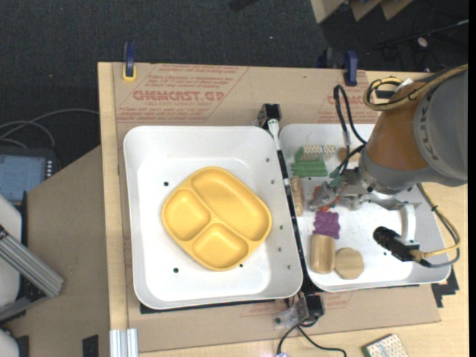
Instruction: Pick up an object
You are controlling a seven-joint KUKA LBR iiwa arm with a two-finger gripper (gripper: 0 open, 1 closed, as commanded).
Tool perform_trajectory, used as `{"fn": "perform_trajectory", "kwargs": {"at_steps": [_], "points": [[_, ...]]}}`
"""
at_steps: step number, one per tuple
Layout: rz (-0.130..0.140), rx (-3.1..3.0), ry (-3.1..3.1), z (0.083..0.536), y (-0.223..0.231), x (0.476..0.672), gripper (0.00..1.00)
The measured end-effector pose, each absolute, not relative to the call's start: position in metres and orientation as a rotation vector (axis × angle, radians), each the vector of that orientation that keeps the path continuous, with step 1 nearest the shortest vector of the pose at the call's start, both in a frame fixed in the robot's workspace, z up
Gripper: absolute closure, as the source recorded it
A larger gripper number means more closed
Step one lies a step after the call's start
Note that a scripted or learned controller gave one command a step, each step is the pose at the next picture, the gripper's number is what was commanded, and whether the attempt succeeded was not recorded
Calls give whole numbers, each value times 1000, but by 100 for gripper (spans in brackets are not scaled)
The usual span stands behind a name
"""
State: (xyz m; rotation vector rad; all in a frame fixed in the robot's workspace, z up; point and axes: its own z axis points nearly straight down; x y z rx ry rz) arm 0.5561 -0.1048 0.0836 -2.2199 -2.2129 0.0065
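- Hanging over the right bin [428,274], gripper [332,192] half hidden beneath the arm [405,136]; jaw state impossible to tell.
- Lying just below: purple object [326,222], outline blurred.

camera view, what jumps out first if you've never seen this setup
The yellow divided plate draws the eye first, lying alone in the middle of the left bin. Next comes the grey arm with its orange band, reaching in over the right bin. Under it sits a clutter of small things, among them a purple piece and two tan blocks near the front edge.
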Motion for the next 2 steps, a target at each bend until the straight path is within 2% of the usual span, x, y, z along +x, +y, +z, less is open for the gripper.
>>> {"fn": "perform_trajectory", "kwargs": {"at_steps": [1,2], "points": [[0,-2223,-2221,95,-104,560,100],[-11,-2217,-2234,190,-21,571,100]]}}
